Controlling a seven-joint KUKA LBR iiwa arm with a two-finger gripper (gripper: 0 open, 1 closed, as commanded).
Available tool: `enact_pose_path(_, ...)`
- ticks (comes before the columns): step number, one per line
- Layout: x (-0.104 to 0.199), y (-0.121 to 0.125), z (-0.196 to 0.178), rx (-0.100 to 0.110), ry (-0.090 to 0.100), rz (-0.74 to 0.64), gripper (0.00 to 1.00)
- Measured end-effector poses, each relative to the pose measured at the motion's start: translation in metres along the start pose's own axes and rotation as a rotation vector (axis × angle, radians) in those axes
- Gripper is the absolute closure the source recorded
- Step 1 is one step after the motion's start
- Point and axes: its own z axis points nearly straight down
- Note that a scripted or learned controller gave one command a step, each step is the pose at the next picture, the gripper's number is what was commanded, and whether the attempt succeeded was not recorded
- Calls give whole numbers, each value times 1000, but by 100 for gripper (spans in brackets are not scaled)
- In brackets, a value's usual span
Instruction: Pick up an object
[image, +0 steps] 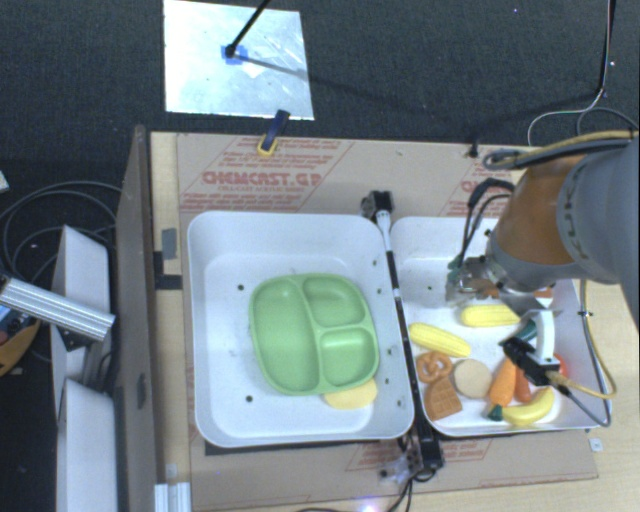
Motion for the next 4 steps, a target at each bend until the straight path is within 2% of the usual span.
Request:
enact_pose_path(1, 66, 33, -78, 45, 21, -9, 100)
enact_pose_path(2, 27, 76, -99, 47, 16, 2, 100)
enact_pose_path(3, -4, 101, -92, 51, 16, 3, 100)
enact_pose_path(4, -9, 104, -93, 51, 16, 1, 100)
